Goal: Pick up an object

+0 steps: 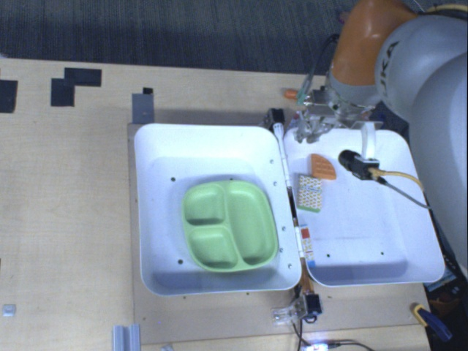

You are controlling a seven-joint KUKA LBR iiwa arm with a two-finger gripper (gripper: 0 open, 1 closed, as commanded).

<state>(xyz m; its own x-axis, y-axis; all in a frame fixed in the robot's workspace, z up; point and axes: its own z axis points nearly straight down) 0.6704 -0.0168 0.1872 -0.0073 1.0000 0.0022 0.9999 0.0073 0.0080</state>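
- One fixed camera is used, set above the bench (pixel 66 196) and aimed down at a slant.
- Both bins are framed whole: the left bin (pixel 157 152) near centre, the right bin (pixel 365 225) toward the right side.
- Dark floor (pixel 183 13) is taken in along the top, beyond the bench's far edge.
- A middle range is kept: the arm (pixel 431 64) is cropped at the right edge, and the gripper (pixel 316 126) is seen from above.

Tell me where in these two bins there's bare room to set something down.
Roomiest: the right bin's floor, from the patterned packet out to its near and right walls. In the left bin, the green tray fills the middle, leaving a strip along the far wall. Crowded: the right bin's far left corner, where the orange piece and packet sit by the arm.
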